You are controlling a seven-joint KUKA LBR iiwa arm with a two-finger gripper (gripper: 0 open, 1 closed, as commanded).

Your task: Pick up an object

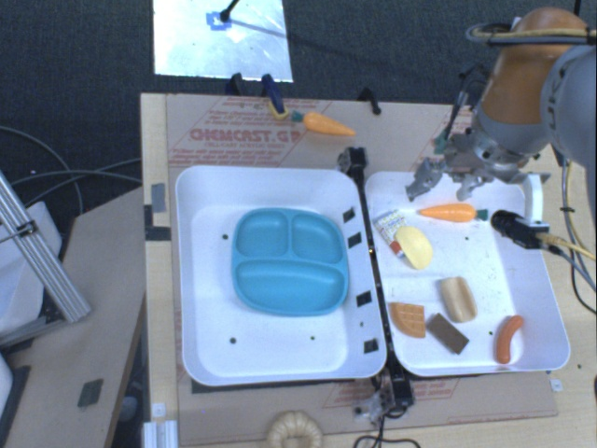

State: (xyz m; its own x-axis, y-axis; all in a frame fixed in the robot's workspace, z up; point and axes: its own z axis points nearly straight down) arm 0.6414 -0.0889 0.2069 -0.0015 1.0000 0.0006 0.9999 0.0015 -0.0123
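Two spread fingers of the empty hand (446,183) poised wide above the right bin's (550,343) far edge, apparently lining up on the toy carrot (448,214) just below.

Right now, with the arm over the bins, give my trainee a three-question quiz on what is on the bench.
1. True or false: the blue plate lies in the left bin.
2. Which thing lies nearest the gripper? A) the sausage B) the carrot in the right bin C) the bread roll
3. Fill in: a second carrot lies outside the bins, on the ______ behind them.

Key
1. True.
2. B. That carrot lies just below the gripper, which hangs over the bin's far edge with its fingers spread and nothing between them.
3. Cardboard.
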